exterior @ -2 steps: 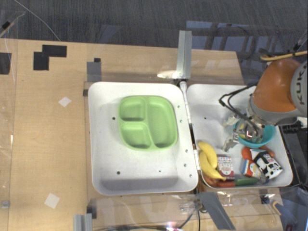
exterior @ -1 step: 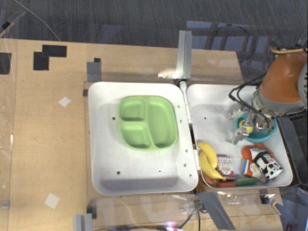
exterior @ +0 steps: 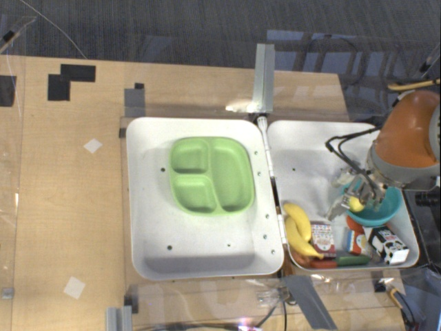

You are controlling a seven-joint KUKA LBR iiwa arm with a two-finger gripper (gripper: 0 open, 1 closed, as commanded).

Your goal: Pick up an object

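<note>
Evidently the pick is under way but not finished. From the camera view above the tabletop (exterior: 62,205), the arm (exterior: 410,140) reaches in from the right over the right bin (exterior: 303,143), and its end effector (exterior: 355,200) hangs low at the near right part of that bin. A small yellow object (exterior: 355,203) sits right at the fingertips, and it looks as if the fingers are closed on it, though the metal parts are small and blurred, so I would call that a likely grip and not a sure one. Just behind and below it lies a teal bowl (exterior: 377,212); I cannot tell whether the yellow object is clear of the bowl or touching it. What is left, as I judge it, is a clean lift with the object kept between the fingers.

Other things crowd the bin's near edge: a banana (exterior: 299,229) to the left of the end effector, a small printed box (exterior: 322,238) beside it, a red and white packet (exterior: 355,242), a green stick (exterior: 353,260) and a black and white carton (exterior: 389,247). The bowl and the packet lie closest and could be nudged. The left bin (exterior: 145,185) holds a green divided tray (exterior: 210,174), well apart from the work.
</note>
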